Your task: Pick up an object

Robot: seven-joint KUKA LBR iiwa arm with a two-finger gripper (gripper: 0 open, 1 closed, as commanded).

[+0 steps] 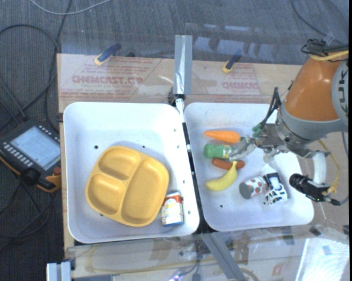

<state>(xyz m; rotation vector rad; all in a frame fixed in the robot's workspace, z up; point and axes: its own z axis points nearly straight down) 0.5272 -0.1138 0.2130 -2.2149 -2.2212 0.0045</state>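
Note:
The right bin [293, 218] holds an orange carrot [222, 136], a green piece [215, 151], a small red piece [227, 164], a yellow banana [222, 180], a grey tin with red spots [253, 187] and a black-and-white carton [275, 189]. My gripper [244, 147] hangs low over this bin, just right of the green piece and the carrot's tip. Nothing is seen lifted off the bin floor.
In the left bin [82, 122] lie a yellow divided plate [127, 185] and a small printed can [172, 209] by the near right corner. A raised divider [187, 151] separates the bins. A teach pendant [29, 151] rests off the bench to the left.

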